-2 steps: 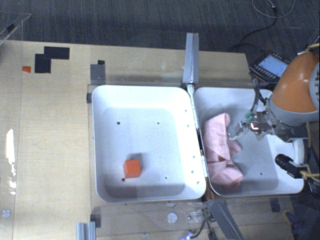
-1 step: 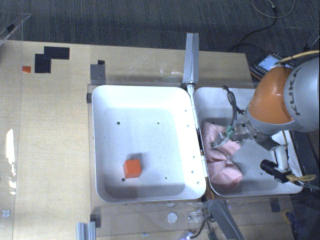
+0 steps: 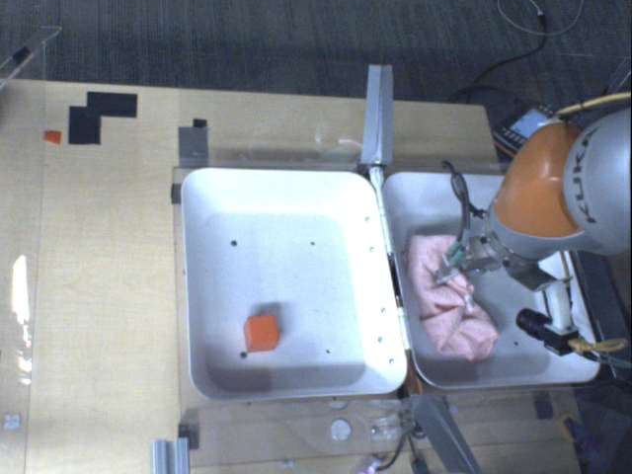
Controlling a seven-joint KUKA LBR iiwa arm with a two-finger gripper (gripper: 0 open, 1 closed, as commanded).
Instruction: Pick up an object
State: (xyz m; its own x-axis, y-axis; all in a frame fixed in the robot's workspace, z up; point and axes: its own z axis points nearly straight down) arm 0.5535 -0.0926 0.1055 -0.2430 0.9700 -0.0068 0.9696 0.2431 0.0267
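A crumpled pink cloth (image 3: 444,299) lies in the right bin (image 3: 425,200), along its left side. My gripper (image 3: 456,276) is down on the cloth's upper right part, its fingers pressed into the folds. Fabric seems bunched around the fingertips, but the view does not show whether they are closed on it. An orange block (image 3: 262,333) sits in the left bin (image 3: 276,196), near its front left area, far from the gripper.
A metal divider post (image 3: 376,117) stands at the back between the two bins. The arm's orange band (image 3: 538,181) hangs over the right bin's back right corner. Black shapes (image 3: 99,114) and a small orange tag (image 3: 52,137) lie on the bench at far left.
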